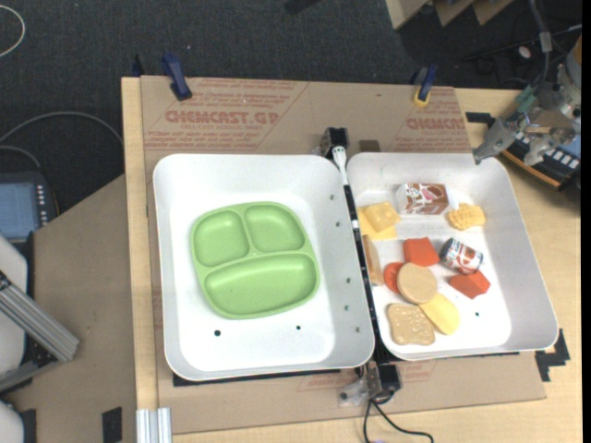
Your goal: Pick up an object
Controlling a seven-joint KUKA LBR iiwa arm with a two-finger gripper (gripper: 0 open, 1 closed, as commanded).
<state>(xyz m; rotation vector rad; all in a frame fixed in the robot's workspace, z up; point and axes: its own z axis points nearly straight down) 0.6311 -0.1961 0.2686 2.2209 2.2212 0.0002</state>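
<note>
The right bin holds a cluster of toy foods. A small red-and-white can lies on its side, long axis running from upper left to lower right. Above it sit a brown-and-white packet, long axis left to right, and a yellow waffle-like piece. A yellow cheese wedge lies near the bin's left wall. Lower are an orange block, a tan round cookie, a slice of toast and a yellow oval piece. The left bin bears a green 3-compartment plate. The gripper hovers over the right bin's upper right corner; whether it is released or clenched I cannot tell.
</note>
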